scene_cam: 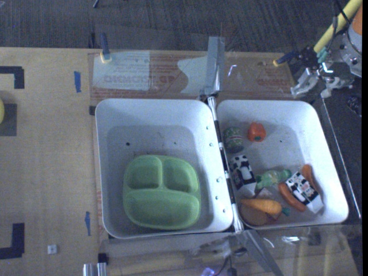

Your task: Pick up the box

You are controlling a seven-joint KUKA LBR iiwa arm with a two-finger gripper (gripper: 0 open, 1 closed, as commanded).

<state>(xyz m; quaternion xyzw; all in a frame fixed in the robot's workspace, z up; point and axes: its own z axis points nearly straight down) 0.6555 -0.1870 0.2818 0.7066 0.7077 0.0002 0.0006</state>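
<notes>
A small box [303, 191] printed in a black-and-white cow pattern lies flat in the near right corner of the right bin [326, 135], its long axis running on a diagonal from the bin's middle toward that corner, with a pale end face turned to the corner. It rests against two orange, carrot-like pieces [292, 195], one on either side. A second cow-patterned carton [243, 171] lies near the divider between the bins, its long axis running roughly front to back. Around them sit a rounded green ball [233, 138], a glossy orange pepper-shaped toy [257, 132], a pale green bottle-like item [272, 179] and a smooth orange carrot [262, 205] across a brownish round piece at the near wall. The left bin [109, 125], of the same shallow white plastic, bears a matte green divided plate [161, 191] with three compartments. The gripper [313, 80] hangs outside the right bin, beyond its far right corner, well apart from the box and touching none of the objects; whether its jaws stand open or closed cannot be made out at this size.
</notes>
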